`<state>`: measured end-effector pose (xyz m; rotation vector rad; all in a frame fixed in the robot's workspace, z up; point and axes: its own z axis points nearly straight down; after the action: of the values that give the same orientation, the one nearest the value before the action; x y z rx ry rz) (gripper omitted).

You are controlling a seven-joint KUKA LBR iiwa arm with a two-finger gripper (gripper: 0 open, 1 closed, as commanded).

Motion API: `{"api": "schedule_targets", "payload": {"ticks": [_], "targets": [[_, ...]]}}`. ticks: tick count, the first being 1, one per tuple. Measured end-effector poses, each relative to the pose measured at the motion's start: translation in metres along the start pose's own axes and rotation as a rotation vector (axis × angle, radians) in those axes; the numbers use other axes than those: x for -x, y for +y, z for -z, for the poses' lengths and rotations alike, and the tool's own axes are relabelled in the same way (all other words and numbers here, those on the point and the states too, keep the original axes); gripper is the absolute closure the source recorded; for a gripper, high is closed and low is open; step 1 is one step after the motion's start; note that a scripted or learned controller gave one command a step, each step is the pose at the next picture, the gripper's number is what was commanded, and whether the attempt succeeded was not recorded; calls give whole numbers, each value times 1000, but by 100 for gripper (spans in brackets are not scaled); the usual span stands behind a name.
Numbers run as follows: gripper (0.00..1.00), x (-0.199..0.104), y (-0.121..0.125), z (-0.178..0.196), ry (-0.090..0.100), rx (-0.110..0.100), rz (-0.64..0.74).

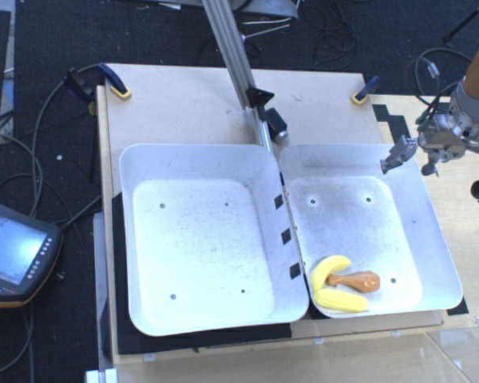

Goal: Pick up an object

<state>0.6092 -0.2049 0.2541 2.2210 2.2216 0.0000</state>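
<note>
A yellow banana (332, 271) lies curled at the front of the right bin (347, 206), near its left corner. An orange-brown drumstick-shaped toy (359, 281) rests across the banana's inner curve, touching it. My gripper (412, 161) hangs over the right bin's far right rim, well back from both objects. Its two fingers (394, 157) stand apart, open, with nothing between them.
The left bin (195, 238) sits beside the right one, their rims meeting at the middle. A slanted metal post (238, 54) rises from the back of the bench. A teach pendant (12, 250) lies on the floor at far left.
</note>
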Motion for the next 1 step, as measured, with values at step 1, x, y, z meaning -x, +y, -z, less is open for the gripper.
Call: {"api": "schedule_targets", "payload": {"ticks": [1], "targets": [[0, -1, 1, -63, 1, -6, 0]]}}
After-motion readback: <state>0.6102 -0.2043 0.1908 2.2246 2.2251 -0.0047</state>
